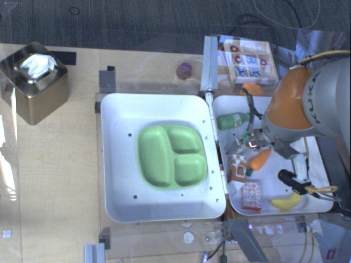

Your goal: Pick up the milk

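- We can read no brand or writing anywhere; the print on the cartons in the right bin is too small to make out, and the picture board behind that bin shows coloured panels but no legible words.
- The tabletop is pale wood, and beyond its far edge lies dark grey carpet crossed by a thin cable.
- At the tabletop's left end stands a brassy square box with crumpled white tissue in its open top.
- A small purple object lies on the tabletop just behind the left bin.
- The left bin holds a green three-compartment plate, lying flat in the middle.
- The right bin holds a green bottle lying on its side near the far wall, an orange carrot near the middle, a banana by the near wall, and a red-and-white patterned carton near the front.
- The milk, a small brown-and-white carton, stands by the right bin's left wall, just left of the carrot.
- The pincer hangs over the right bin between the bottle and the carrot, near the milk; we cannot tell whether it is apart or together.
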Robot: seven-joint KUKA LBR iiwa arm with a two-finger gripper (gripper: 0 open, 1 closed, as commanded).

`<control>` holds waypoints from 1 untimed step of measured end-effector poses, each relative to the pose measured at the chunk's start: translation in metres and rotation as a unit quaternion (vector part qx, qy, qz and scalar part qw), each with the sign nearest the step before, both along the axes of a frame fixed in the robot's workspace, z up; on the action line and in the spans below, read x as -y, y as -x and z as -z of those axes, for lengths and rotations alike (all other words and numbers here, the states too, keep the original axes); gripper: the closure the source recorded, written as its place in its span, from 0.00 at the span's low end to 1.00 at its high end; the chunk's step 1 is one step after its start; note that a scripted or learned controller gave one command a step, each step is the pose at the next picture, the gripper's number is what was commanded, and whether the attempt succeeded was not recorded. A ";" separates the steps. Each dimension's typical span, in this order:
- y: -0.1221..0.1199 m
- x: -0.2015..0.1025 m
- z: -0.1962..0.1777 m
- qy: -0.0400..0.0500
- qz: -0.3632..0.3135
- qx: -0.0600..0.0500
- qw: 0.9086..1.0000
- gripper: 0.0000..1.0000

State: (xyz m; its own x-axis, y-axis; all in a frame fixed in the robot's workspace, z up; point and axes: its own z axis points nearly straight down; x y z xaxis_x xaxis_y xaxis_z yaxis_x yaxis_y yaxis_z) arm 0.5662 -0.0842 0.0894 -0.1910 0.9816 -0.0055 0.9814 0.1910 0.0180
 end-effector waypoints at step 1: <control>0.049 -0.074 -0.097 -0.001 -0.040 -0.005 0.999 0.00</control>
State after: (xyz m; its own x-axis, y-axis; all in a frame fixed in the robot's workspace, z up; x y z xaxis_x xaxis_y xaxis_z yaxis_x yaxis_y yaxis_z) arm 0.5170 -0.0103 0.1861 -0.2679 0.9634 -0.0017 0.9634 0.2679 0.0089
